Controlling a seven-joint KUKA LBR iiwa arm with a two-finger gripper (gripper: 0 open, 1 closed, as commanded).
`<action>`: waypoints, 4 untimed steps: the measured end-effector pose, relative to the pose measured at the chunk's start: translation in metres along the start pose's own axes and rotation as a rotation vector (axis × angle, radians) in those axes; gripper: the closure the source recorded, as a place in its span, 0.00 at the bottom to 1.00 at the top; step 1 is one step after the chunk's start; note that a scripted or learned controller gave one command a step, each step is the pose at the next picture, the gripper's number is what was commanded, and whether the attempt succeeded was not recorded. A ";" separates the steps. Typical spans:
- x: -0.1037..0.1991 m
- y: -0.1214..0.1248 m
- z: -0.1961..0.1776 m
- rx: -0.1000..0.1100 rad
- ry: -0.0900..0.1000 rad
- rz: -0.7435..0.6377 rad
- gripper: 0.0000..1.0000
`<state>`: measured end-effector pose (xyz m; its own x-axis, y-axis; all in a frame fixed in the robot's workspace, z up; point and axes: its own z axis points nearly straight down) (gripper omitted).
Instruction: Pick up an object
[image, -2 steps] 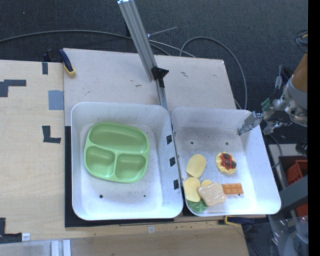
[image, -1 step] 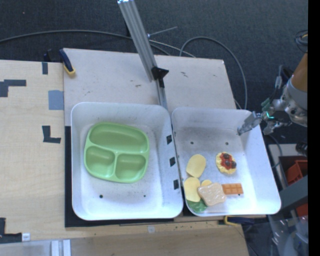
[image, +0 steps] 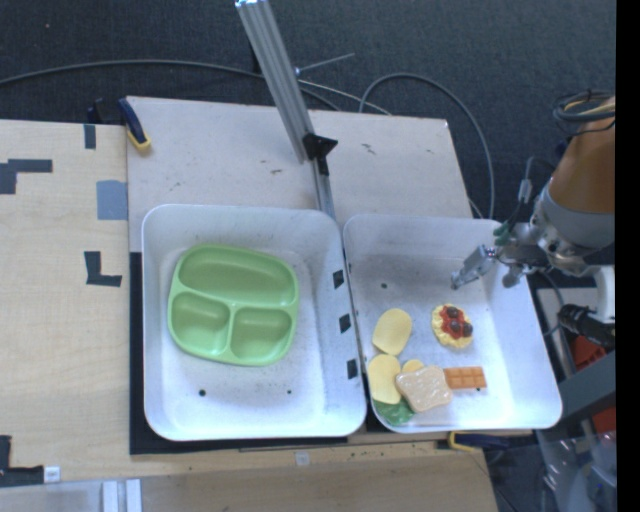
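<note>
Two white bins side by side: the left bin (image: 160, 330) carries a green divided plate (image: 235, 303). The right bin (image: 520, 330) holds toy food at its near end, including a small pizza (image: 453, 326). The gripper (image: 467, 277) hovers just beyond the pizza; whether its fingers are apart, I cannot tell.

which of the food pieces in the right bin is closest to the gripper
The round yellow piece with red topping, directly below the gripper. The plain yellow pieces, toast and orange wafer lie lower in the bin.
</note>
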<state>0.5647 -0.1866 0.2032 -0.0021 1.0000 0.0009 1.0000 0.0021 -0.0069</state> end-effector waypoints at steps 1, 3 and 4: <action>-0.007 -0.008 0.056 0.001 0.000 0.001 0.00; -0.007 -0.004 0.092 -0.015 -0.003 -0.001 1.00; -0.010 -0.005 0.050 -0.009 -0.002 0.001 1.00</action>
<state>0.5589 -0.1964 0.1534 -0.0012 1.0000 -0.0010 1.0000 0.0012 0.0024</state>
